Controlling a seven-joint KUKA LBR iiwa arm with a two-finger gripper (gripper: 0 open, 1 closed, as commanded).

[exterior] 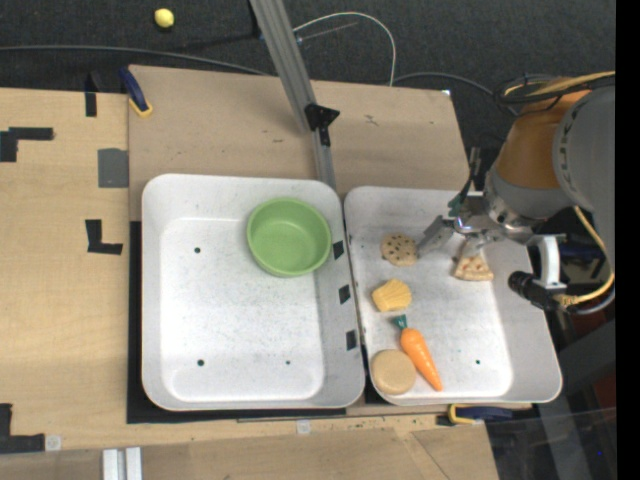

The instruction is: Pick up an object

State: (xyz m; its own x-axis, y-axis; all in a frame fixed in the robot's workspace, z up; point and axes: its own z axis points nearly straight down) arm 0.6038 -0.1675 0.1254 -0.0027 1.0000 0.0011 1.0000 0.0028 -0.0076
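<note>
Gripper [458, 240], fingers spread and holding nothing, hovers at right of frame between cookie [399, 249] and pizza slice [473, 265].

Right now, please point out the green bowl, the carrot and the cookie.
green bowl [289, 236]: camera view, inside bottom of the bowl.
carrot [421, 358]: camera view, middle of the orange body.
cookie [399, 249]: camera view, centre of its top face.

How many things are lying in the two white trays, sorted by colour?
Green: 1, the bowl in the left tray.
Orange: 1, the carrot.
Yellow: 1, the corn piece.
Tan or brown: 3, the cookie, the round bun and the pizza slice under the pincer.
Total: 6, five of them in the right tray.
</note>
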